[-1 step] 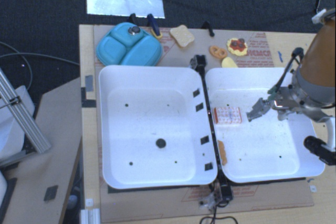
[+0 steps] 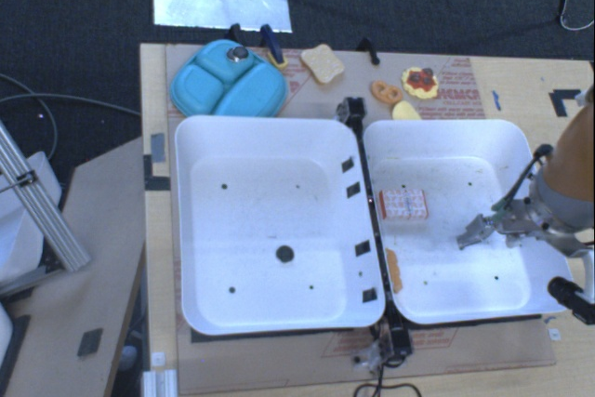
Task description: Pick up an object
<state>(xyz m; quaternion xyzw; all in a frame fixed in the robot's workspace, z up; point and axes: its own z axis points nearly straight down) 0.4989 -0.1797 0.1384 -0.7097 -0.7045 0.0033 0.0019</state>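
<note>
Reaching in from the right, our tool (image 2: pixel 476 232) sits low inside the right bin (image 2: pixel 502 144), its dark tip aimed left toward the middle of the bin floor; we cannot tell how its tip is set, and we see nothing held in it. Behind it our grey arm (image 2: pixel 562 200) enters at the right edge of the view, with the orange band (image 2: pixel 572 153) just above the wrist. Left of the tool and apart from it, a small white box with red print (image 2: pixel 403 204) lies flat on the floor of the right bin, close to the divider between the two bins. Nearer to us, an orange strip-shaped piece (image 2: pixel 393 271) lies along the left wall of the same bin. In the left bin (image 2: pixel 214 139) we see a small dark round object (image 2: pixel 284 253) on the floor, a little toward the near side. On the table (image 2: pixel 521 74) beyond the bins lie a blue sectioned tray (image 2: pixel 228 81) at the far left, a toast slice (image 2: pixel 322 63), an orange pretzel-shaped toy (image 2: pixel 385 91), a small round pizza-like toy (image 2: pixel 420 82) and a pale yellow piece (image 2: pixel 405 111) touching the far rim of the right bin.
</note>
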